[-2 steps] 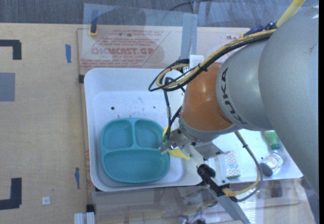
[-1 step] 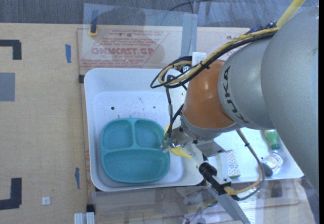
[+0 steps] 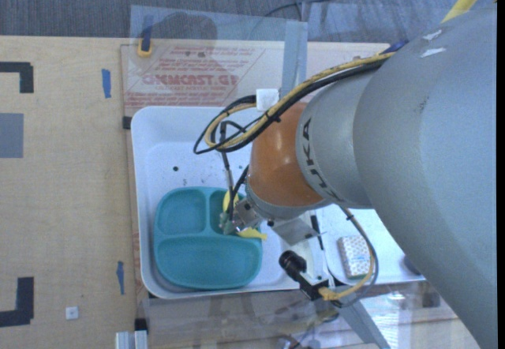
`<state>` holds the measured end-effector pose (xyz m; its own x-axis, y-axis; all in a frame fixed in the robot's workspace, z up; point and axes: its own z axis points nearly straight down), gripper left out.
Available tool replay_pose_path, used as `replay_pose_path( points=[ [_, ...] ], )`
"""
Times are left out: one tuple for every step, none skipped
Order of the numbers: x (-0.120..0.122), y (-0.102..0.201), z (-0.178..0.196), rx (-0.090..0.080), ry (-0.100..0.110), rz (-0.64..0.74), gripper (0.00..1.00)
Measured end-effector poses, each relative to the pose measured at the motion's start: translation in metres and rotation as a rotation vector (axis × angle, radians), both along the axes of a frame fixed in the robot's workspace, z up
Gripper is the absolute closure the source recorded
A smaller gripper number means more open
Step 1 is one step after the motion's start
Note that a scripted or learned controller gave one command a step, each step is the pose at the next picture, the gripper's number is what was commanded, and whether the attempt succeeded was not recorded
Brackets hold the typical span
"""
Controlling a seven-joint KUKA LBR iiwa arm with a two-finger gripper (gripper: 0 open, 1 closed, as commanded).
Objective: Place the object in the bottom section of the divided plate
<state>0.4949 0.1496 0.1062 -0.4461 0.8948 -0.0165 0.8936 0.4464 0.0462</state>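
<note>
A teal divided plate (image 3: 207, 238) lies in the left white bin (image 3: 150, 150), towards its near side. It has two smaller sections at the top and one wide section at the bottom. My gripper (image 3: 235, 219) hangs over the plate's right edge, where the upper right section meets the bottom one. A small yellow object (image 3: 251, 234) shows right beside the gripper, at the plate's right rim. The arm's wrist hides whether it is held or resting. Another yellow bit (image 3: 229, 199) shows just above on the gripper.
The big grey arm with its orange band (image 3: 280, 162) covers the middle and most of the right bin. A small pale patterned block (image 3: 355, 255) lies in the right bin. Cables loop above the wrist. Wooden bench top extends left.
</note>
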Motion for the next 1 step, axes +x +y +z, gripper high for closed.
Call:
replay_pose_path(
  points=[
    [-0.0164,0.0680,0.1350,-0.002,0.052,-0.265,1.00]
  ],
)
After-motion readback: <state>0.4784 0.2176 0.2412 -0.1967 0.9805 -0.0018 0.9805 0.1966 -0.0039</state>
